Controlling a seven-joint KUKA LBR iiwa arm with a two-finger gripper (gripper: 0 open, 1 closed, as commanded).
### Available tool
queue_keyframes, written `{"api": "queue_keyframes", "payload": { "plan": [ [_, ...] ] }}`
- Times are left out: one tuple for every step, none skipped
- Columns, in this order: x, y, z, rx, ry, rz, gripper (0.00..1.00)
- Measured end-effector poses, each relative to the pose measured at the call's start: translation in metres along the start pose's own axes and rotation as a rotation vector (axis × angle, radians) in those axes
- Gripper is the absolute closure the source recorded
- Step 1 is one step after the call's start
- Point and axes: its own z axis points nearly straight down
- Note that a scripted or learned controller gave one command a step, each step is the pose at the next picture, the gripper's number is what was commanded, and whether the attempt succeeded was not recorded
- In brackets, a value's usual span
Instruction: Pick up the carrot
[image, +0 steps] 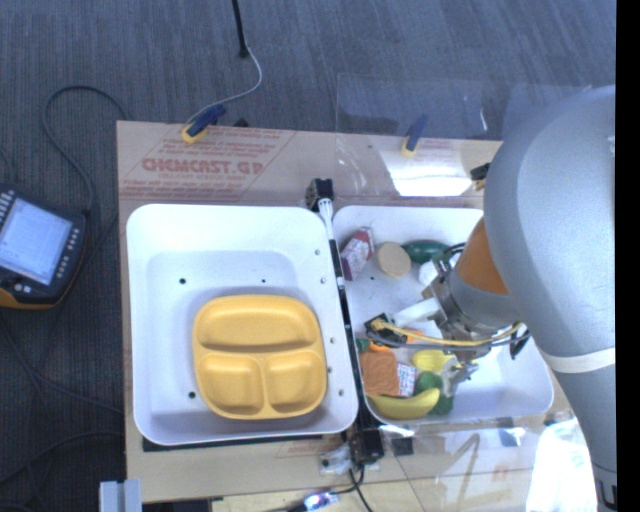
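On the floor at the far left lies a handheld control pendant (35, 245) with a lit screen, its black cable looping up across the grey carpet. The bench is covered by a brown board (200, 170) with red lettering, held by a blue-and-yellow clamp (203, 121) at its upper edge.

The left bin (150, 300) holds a yellow compartment tray (261, 354), lying flat near the centre, with one long section at the top and two smaller sections below. A black bracket (322, 192) sits at the top of the seam between the two bins.

The right bin (520, 395) contains a cluster of items. Near its upper left is a red-and-white packet (356, 250); just right of it is a tan round disc (393, 260), with a green item (428, 247) beside that. In the lower left corner, the orange carrot (379, 373) lies against the bin wall, bearing a white label. A yellow banana (404, 404) lies directly below it, touching it, and a green round item (430, 384) sits to the right of the carrot.

The gripper (455, 345) is positioned low over the right bin, just right of the carrot and above the green round item. The wrist and cabling hide the fingers, so the jaw opening cannot be determined, and no object is seen between them. The grey arm (560, 230) occupies the right side, with its orange band (480, 262) above the wrist.
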Motion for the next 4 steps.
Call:
{"api": "queue_keyframes", "payload": {
  "plan": [
    [-0.001, 0.002, -0.011, -0.002, -0.005, -0.003, 1.00],
    [-0.016, -0.004, -0.005, -0.020, 0.027, -0.062, 1.00],
    [-0.016, -0.004, -0.013, -0.017, 0.022, -0.064, 1.00],
    [-0.020, -0.003, -0.004, -0.009, 0.018, -0.031, 1.00]
  ]
}}
